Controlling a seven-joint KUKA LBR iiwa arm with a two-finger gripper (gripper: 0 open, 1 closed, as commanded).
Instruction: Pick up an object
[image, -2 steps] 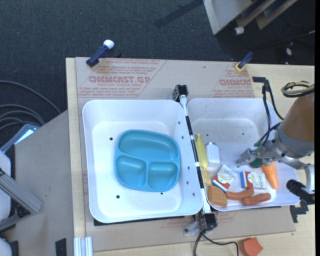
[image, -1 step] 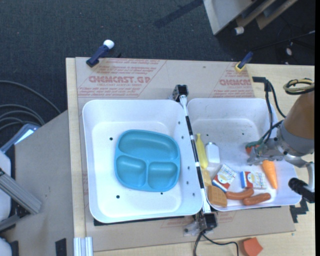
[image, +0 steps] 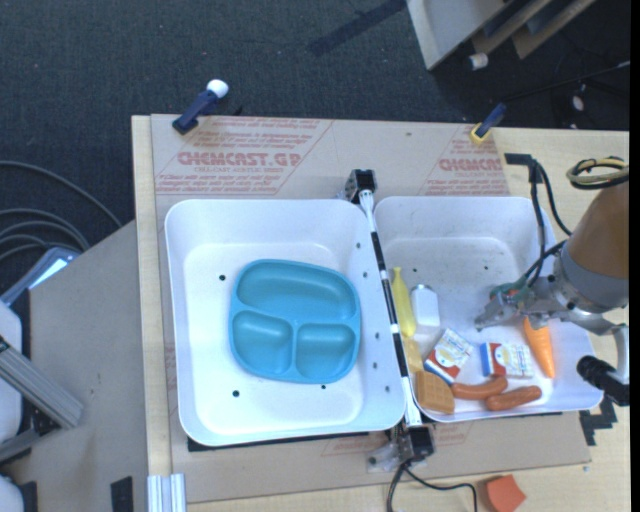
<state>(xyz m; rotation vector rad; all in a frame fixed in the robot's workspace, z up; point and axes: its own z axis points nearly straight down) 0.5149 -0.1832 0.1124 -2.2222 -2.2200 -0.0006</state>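
Bench sheet (image: 240, 150) read "CHEMCAST GP" in red, far left of gripper (image: 507, 300); grip state unreadable; carrot (image: 541, 347) just beside gripper.

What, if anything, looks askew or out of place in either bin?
Nothing stands out. The blue divided plate lies flat in the left bin. The toy foods, including the carrot and sausages, lie loosely crowded in the right bin's near corner, none spilled.

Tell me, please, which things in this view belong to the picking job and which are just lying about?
Belong to the job:
gripper, over the right bin
carrot
two sausages
banana
small white bottle
food packets

Lying about:
blue divided plate in the left bin
clamps on the bench edge
cables
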